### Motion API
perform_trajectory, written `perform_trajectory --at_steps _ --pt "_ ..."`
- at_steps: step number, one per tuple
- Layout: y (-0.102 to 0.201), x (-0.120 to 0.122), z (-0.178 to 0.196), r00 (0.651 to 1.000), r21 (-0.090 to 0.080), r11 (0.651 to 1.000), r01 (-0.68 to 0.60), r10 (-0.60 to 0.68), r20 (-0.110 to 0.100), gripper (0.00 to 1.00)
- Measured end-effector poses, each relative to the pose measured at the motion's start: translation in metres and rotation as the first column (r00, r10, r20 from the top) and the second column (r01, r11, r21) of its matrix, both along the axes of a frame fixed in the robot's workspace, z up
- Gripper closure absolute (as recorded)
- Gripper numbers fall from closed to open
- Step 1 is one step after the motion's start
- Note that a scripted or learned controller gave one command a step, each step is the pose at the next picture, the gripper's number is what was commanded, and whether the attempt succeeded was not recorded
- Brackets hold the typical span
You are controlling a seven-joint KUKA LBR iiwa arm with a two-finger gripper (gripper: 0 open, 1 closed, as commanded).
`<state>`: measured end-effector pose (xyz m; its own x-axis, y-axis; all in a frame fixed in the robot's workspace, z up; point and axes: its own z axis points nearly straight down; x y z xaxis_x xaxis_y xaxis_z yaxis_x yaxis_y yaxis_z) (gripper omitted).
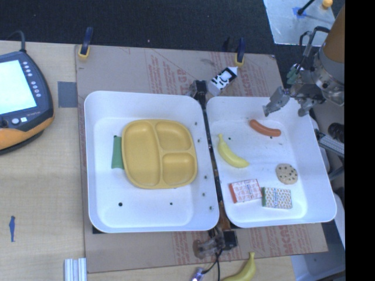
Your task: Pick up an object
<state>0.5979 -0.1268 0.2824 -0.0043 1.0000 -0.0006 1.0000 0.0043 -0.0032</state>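
At the far left edge of the bench sits a teach pendant (20, 101), grey and orange with a bright blank screen; no writing on it can be read. A piece of grey tape (67, 93) lies just right of it. Brown cardboard (146, 69) underlies both bins and carries faint reddish print, too blurred to make out. Two blue-and-yellow clamps (85, 43) pin its far edge.

The left bin (99, 157) holds a yellow divided tray (158, 153) with three compartments, and a green item (116, 152) shows just beside the tray's left edge, partly under it. Between the bins at the far side lies a small black-and-white tag (223, 79), its pattern illegible.

In the right bin (316, 209), a banana (231, 154) lies at the left, a sausage (265, 128) further back, and a cookie (286, 173) to the right. Near the front are a red-and-white packet (245, 190) and, just beside it, a green-and-red packet (276, 198); both have printing too small to read.

The gripper (290, 104) hovers above the right bin's far right corner, its two fingers spread well apart, with nothing between them. The sausage sits near it, apart from both fingers.

A second banana (243, 270) lies on the cardboard at the near edge.
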Motion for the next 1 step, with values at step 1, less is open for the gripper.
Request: perform_trajectory --at_steps 1 --pt "-0.0418 0.049 -0.0858 1.0 -0.002 1.0 0.0 0.0 -0.002 0.0"
